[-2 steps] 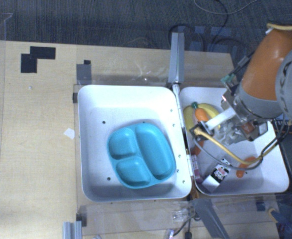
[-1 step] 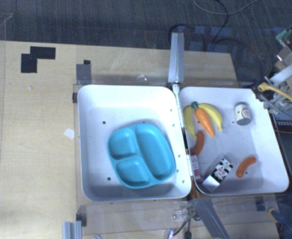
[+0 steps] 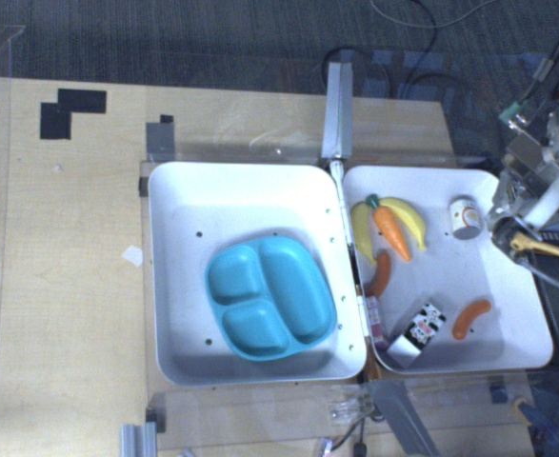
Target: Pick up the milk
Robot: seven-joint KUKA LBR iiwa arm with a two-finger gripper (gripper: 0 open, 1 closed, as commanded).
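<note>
The small black-and-white cow-print milk carton is lying tilted near the front-left wall of the right white bin, w/ a yellow banana, orange carrot, two brown sausages & a small tin, so the gripper, hanging well apart at the opposite rim (grip state: I cannot tell), is risking to hit the wall, while the left white bin is holding a blue divided plastic plate.

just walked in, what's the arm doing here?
The arm's gripper hangs over the far right side of the right bin, next to a small can. Its target, the milk carton, lies on its side near the bin's front edge, well apart from the gripper and not yet picked up. A banana, a carrot and two sausages share that bin. The left bin holds a blue divided plate.
</note>
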